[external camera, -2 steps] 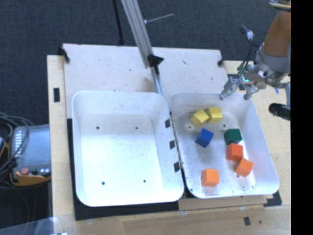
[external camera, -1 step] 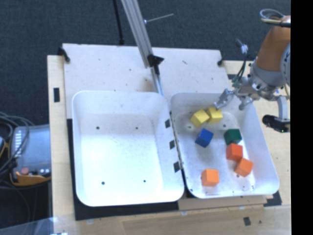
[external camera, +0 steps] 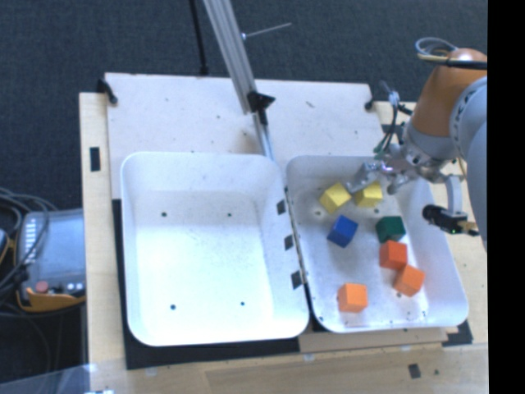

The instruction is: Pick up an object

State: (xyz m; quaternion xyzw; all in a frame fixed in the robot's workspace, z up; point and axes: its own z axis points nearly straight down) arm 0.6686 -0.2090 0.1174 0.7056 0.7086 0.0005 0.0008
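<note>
The right bin (external camera: 443, 302) holds several small blocks. Two yellow blocks (external camera: 335, 197) (external camera: 370, 194) lie near its far side. A blue block (external camera: 343, 231) and a green block (external camera: 390, 227) sit in the middle. A red-orange block (external camera: 393, 254) and two orange blocks (external camera: 408, 280) (external camera: 353, 296) lie nearer the front. My gripper (external camera: 376, 174) hangs low over the bin's far edge, just above and behind the right-hand yellow block. I cannot tell whether it touches that block.
The left bin (external camera: 131, 220) stands beside the right one, their walls meeting at the middle. A slanted aluminium pole (external camera: 232, 48) rises from the bench behind the bins. The grey arm with its orange band (external camera: 443, 89) comes in over the right bin's far right corner.
</note>
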